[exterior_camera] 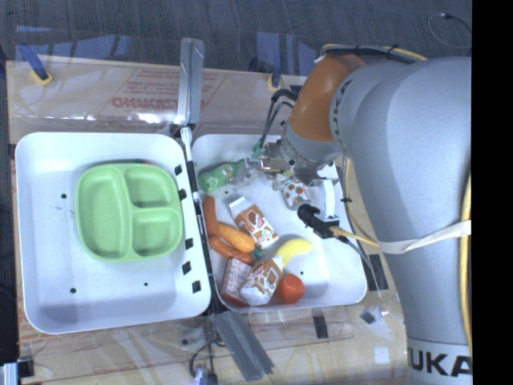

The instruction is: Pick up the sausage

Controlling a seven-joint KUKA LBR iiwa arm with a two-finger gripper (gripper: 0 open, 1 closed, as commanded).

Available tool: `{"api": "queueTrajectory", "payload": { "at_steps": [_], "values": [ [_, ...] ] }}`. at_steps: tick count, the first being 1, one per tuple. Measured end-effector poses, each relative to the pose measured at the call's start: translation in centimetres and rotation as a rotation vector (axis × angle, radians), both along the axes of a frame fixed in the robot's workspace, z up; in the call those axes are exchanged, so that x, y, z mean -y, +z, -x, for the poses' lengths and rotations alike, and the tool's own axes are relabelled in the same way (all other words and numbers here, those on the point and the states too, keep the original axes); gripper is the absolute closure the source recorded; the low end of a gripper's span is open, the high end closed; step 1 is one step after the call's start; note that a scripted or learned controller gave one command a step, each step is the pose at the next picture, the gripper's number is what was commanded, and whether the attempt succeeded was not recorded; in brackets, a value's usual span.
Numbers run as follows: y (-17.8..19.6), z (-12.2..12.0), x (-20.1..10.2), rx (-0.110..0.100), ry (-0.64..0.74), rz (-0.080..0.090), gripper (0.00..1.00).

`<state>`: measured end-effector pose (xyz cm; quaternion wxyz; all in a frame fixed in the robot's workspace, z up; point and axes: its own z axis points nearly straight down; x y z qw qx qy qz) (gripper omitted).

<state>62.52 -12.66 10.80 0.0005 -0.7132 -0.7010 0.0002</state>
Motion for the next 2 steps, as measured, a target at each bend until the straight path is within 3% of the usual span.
{"api": "queueTrajectory", "payload": {
  "at_steps": [1, 2],
  "values": [
    [8.5, -0.2, -4.0, 0.000, -0.079, 0.000, 0.00],
    [8.4, -3.1, -4.2, 0.000, -0.320, 0.001, 0.00]
  ]
}}
